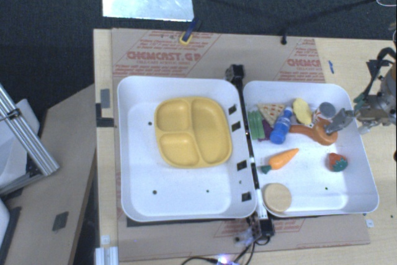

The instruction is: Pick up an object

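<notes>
While my claw (335, 124) hangs over the upper right part of the right bin (363, 186), I cannot tell from this slanted look whether it stands apart or together. Nothing visibly sits clamped in it. Directly under and just left of my claw lies an orange curved piece (313, 133), close enough that I cannot tell if we touch. Just left of my claw, a little higher, sits a round grey-and-white item (324, 110), and beyond it a yellow lemon-like toy (302, 111). Further left lie a blue bottle (281, 127), a tan waffle-patterned wedge (271, 112), and a green and purple piece (258, 125) against the bin's left wall. Below my claw, near at hand, rests a red-and-green strawberry toy (337, 162). Below and to my left lies a toy carrot (283, 159), and further down a tan round disc (277, 197) in the bin's lower left corner. Well off to my left, the left bin (133, 152) carries a yellow divided plate (192, 131). Both bins rest on the table (105, 59).
</notes>
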You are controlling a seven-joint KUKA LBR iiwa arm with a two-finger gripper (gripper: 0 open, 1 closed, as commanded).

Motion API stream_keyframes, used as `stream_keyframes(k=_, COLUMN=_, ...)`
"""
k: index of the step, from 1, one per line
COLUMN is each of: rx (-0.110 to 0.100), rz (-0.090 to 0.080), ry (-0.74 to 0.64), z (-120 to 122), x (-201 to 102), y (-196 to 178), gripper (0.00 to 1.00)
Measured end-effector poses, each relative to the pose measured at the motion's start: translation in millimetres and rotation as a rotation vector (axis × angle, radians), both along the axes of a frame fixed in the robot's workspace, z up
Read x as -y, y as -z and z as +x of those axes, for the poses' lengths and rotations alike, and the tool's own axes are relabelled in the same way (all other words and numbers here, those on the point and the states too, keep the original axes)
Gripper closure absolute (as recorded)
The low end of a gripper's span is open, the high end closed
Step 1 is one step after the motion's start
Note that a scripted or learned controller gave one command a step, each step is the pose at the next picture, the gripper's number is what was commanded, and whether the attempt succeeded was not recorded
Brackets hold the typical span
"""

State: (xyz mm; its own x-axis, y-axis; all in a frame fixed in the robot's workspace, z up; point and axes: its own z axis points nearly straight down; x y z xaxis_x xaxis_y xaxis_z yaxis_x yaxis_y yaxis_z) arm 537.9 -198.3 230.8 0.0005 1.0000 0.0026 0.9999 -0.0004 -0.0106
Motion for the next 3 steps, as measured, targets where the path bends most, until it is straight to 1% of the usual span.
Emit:
stream_keyframes(k=1, rx=0.012, rz=-0.003, ry=-0.004, z=3, x=0, y=-7, gripper=0.00)
stream_keyframes(k=2, rx=0.007, rz=-0.001, ry=-0.002, z=0, x=-8, y=54, gripper=0.00)
stream_keyframes(k=3, rx=0.008, rz=-0.002, ry=-0.001, z=0, x=-5, y=116, gripper=0.00)
